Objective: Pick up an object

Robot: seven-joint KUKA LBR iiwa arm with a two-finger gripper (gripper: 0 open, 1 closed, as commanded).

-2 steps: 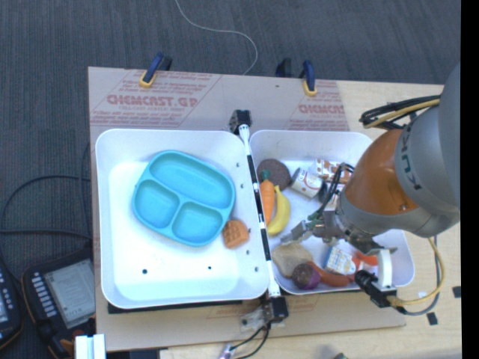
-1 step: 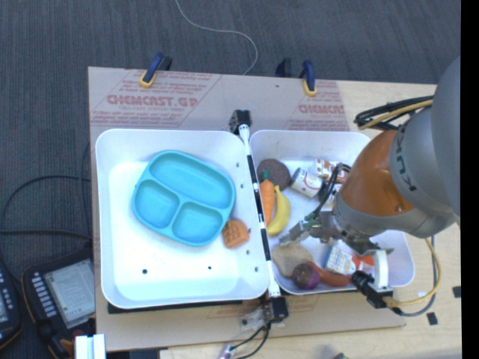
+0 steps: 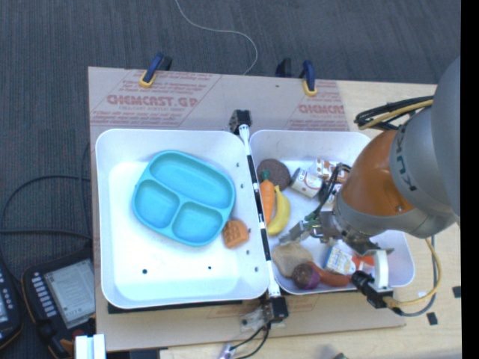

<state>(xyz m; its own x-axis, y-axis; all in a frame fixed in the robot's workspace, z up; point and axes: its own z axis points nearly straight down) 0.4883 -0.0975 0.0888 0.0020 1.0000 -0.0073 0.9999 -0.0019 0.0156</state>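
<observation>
The gripper (image 3: 310,226) hangs low over the middle of the right bin (image 3: 400,264), beneath the arm's orange band (image 3: 374,182); how it is set cannot be told. Just beside it, by the bin's left wall, lie a banana (image 3: 281,212) and a carrot (image 3: 267,198). A dark round object (image 3: 277,173) sits toward the far left corner. In the left bin (image 3: 120,223), a blue divided plate (image 3: 183,198) rests centrally, an orange piece (image 3: 236,234) near the right wall.
</observation>
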